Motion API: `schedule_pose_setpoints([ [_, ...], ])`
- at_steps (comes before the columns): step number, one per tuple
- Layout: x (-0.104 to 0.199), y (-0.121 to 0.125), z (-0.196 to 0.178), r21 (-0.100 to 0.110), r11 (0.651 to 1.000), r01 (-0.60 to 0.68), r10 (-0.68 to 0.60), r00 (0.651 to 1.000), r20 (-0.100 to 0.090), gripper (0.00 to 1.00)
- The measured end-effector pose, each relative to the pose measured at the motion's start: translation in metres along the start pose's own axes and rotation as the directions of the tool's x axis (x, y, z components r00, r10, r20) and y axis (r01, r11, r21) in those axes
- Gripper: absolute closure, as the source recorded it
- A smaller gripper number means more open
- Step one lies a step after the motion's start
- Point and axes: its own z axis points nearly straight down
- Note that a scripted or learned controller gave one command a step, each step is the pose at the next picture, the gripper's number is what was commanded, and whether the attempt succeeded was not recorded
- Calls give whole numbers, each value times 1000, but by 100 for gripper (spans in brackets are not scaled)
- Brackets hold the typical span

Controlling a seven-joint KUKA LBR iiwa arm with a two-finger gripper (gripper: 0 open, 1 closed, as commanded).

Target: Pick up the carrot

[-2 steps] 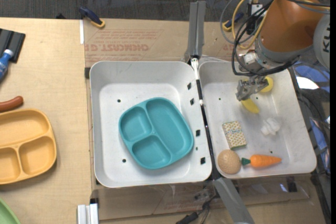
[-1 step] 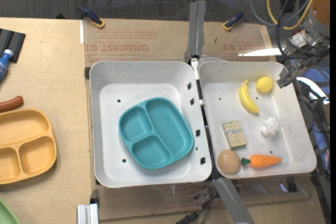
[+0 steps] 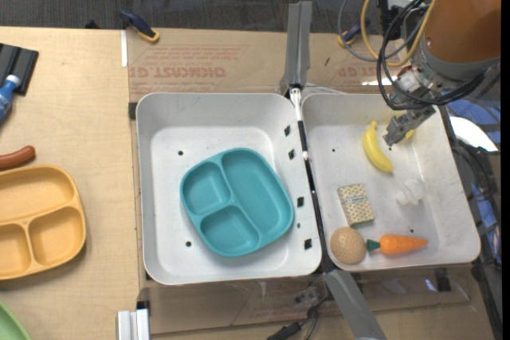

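The carrot (image 3: 401,244) lies crosswise at the right bin's near edge, well below the claw (image 3: 398,129), which hovers beside the banana (image 3: 377,147); claw state cannot be told.

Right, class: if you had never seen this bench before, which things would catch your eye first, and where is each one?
The teal divided plate stands out first, lying tilted in the left bin. Next comes the orange carrot near the front of the right bin, just beside a tan egg. Above them, the gripper hangs over the top end of the yellow banana at the back.
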Motion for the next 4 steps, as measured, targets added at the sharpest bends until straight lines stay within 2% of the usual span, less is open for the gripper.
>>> schedule_pose_setpoints([
  [1,52,14,-52,5,970,-244,244,970,-2,100],
  [2,-36,-8,18,0,995,-97,97,995,0,100],
  [3,-12,-1,26,0,930,367,-367,930,0,100],
  [4,-32,-19,18,-1,665,747,-747,665,-2,100],
])
